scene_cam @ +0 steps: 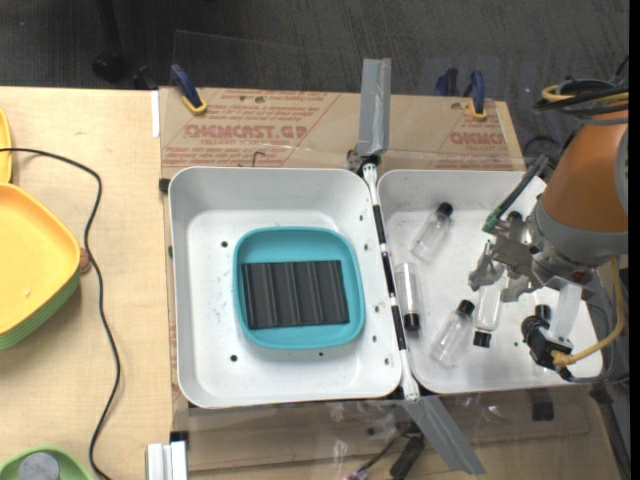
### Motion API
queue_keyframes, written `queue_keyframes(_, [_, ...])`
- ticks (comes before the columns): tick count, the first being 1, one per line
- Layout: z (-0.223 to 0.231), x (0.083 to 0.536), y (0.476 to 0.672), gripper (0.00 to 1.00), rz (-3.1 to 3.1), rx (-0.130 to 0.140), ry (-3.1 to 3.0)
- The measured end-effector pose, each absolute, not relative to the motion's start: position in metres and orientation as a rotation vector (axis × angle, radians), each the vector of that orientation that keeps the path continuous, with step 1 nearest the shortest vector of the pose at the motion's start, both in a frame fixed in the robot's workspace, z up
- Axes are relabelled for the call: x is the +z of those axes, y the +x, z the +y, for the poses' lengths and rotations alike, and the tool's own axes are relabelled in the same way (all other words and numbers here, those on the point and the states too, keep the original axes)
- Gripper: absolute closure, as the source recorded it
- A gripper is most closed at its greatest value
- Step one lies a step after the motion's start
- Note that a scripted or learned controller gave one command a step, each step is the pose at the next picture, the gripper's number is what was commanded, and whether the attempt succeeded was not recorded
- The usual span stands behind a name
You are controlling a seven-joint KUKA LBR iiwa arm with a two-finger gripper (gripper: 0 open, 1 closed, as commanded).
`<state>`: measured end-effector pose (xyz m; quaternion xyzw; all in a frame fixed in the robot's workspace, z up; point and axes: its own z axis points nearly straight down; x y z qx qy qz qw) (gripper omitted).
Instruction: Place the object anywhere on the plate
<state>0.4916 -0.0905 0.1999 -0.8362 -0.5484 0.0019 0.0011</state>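
Note:
A teal square plate [297, 244] with a dark ribbed middle lies in the left bin [200, 268]. Several clear vials with black caps lie in the right bin [470, 193]: one vial [432, 230] at the back, one vial [408, 293] along the left wall, one vial [452, 333] toward the front. Another vial [487, 313] lies just below my gripper [503, 276], which hangs low over the right bin's middle, reaching in from the right. This vial's upper end sits right at the gripper's tip.
Yellow and green dishes [30, 268] stand on the wooden table at far left, with a black cable [100, 268] running past them. Cardboard with blue clamps [188, 86] stands behind the bins. A metal divider [385, 268] separates the two bins.

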Motion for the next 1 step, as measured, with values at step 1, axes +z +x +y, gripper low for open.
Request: queue_keyframes(1, [-0.0905,0.1999,0.4916,0.0,-1.721,0.006,-2.625])
